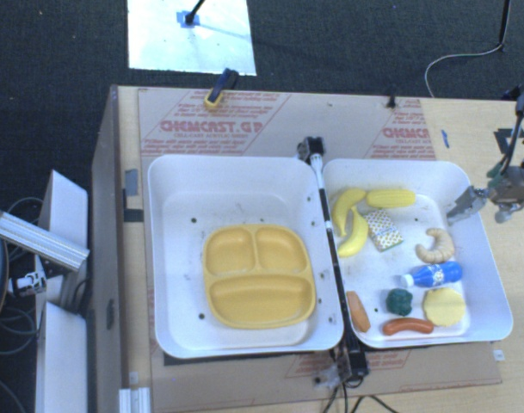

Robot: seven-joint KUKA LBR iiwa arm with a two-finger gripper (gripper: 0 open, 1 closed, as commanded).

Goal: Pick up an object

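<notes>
near edge: orange-red plastic sausage [408,326] lying flat at the near side of the right white bin [494,291], small orange carrot-like piece [358,311] just left of it by the divider
near right: dark green lumpy toy vegetable [399,300], pale yellow round slice [444,306] to its right, blue-and-white toy bottle [434,275] on its side just beyond them
mid right bin: tan curled croissant-shaped piece [436,245], patterned grey-yellow square packet [383,229] touching the yellow plastic banana [351,220]
far right bin: yellow corn cob [391,199] against the far wall
left bin: shallow white bin [171,231] holding a yellow three-compartment plastic plate [258,275], nothing on the plate
arm: two-finger gripper [465,205] at the right bin's far-right rim, above the wall, apart from every object; croissant piece is the nearest one
fingers: too small and blurred, cannot tell whether spread or closed; nothing seen between them
progress: nothing lifted, all objects lie on the bin floor; by my read the pick is not yet made, leaving target choice, descent, closing and lift
risk: banana and packet touch, so a grab there may drag both
</notes>
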